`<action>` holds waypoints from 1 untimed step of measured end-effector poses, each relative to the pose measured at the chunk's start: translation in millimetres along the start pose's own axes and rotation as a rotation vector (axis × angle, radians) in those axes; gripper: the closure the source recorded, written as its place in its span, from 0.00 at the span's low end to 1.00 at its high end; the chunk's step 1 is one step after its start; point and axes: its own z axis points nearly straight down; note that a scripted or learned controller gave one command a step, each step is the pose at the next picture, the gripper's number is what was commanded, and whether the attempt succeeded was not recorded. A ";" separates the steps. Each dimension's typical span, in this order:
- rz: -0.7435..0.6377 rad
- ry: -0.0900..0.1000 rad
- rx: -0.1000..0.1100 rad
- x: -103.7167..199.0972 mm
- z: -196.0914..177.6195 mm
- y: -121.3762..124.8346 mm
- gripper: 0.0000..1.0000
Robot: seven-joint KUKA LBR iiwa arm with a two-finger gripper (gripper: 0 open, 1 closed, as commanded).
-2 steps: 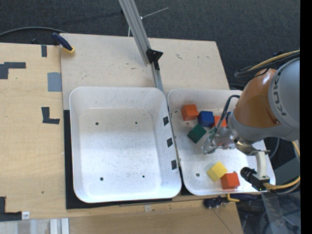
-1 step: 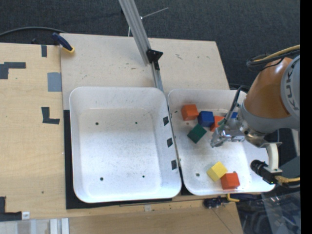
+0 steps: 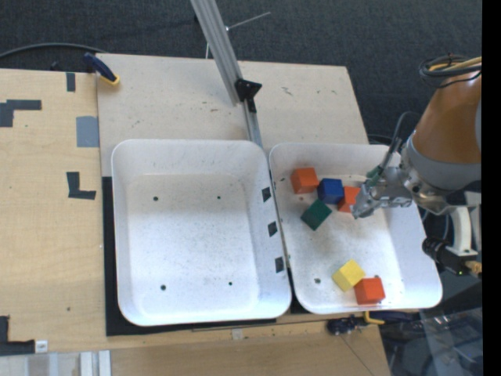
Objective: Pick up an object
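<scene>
Two shallow white bins sit side by side on the pale surface (image 3: 313, 100). The left bin (image 3: 125, 163) is next to the right bin (image 3: 411, 288), rims touching along the middle.

All blocks are in the right bin. Upper cluster: an orange block (image 3: 304, 180) near the bin's top left, a blue block (image 3: 330, 189) just beside it to the right, a dark green block (image 3: 316, 215) just below and between those two, tilted. A second orange-red block (image 3: 348, 197) lies right of the blue one, touching or nearly so, partly hidden by the arm's tip. Lower part of the bin: a yellow block (image 3: 348, 275) with a red-orange block (image 3: 369, 290) touching its lower right corner, close to the bin's near rim.

The arm (image 3: 450, 131) comes in from the right, orange band above grey wrist, bent over the right bin's upper right area. The end effector (image 3: 365, 202) is low over the bin, right at the half-hidden orange-red block (blue block just to its left). Fingers are small and dark against the clutter; cannot tell whether they are spread or closed, or whether anything is actually between them.

A metal rail (image 3: 215, 30) runs diagonally from the top down to the gap between the bins. A blue-and-yellow clamp (image 3: 102, 67) sits at the surface's top left corner, with a black cable (image 3: 39, 49) running off left.
</scene>
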 end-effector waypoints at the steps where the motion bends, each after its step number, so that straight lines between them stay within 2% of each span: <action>1: 0.000 0.001 0.004 0.1 -29.5 0.7 1.00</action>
